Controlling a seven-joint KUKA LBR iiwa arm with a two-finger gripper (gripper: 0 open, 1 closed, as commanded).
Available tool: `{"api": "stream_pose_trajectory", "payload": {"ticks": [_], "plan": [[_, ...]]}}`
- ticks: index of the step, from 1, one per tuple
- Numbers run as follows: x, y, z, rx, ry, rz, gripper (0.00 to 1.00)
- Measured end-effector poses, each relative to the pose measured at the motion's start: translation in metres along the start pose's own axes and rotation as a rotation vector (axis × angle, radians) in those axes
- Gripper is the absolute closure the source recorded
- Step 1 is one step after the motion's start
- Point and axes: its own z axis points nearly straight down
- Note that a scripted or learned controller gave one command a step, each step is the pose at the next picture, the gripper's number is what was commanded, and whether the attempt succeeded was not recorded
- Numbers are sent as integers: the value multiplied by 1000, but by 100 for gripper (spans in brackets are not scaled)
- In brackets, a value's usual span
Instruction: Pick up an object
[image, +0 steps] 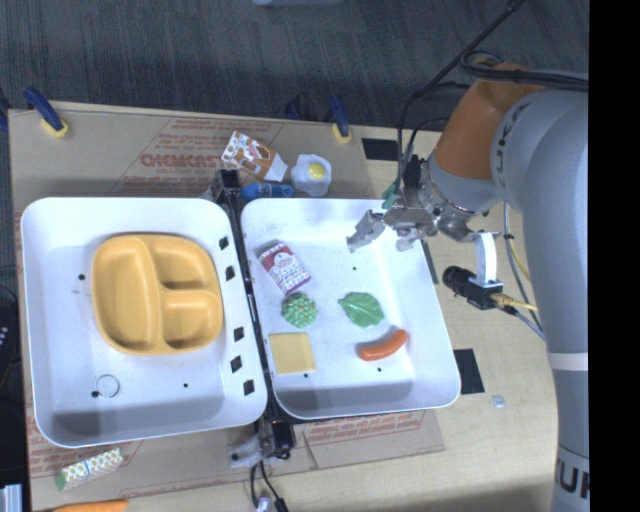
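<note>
The grey arm with the orange band (520, 130) is reaching in over the brown cardboard bench top (160, 150). Its two-finger gripper (372, 228) is hovering with fingers apart and holding nothing, above the right white bin (430, 340), where a red sausage-shaped toy (383, 345) is lying. A yellow divided tray (155, 292) is occupying the left white bin (50, 330).

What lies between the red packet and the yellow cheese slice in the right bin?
In the camera view, a round green toy lies between the red packet and the yellow cheese slice.
</note>
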Motion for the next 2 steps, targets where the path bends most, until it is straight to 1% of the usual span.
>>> {"api": "stream_pose_trajectory", "payload": {"ticks": [1, 2], "plan": [[67, -9, 86, 1, 0, -60, 0], [90, -13, 97, -6, -2, 115, 0]]}}
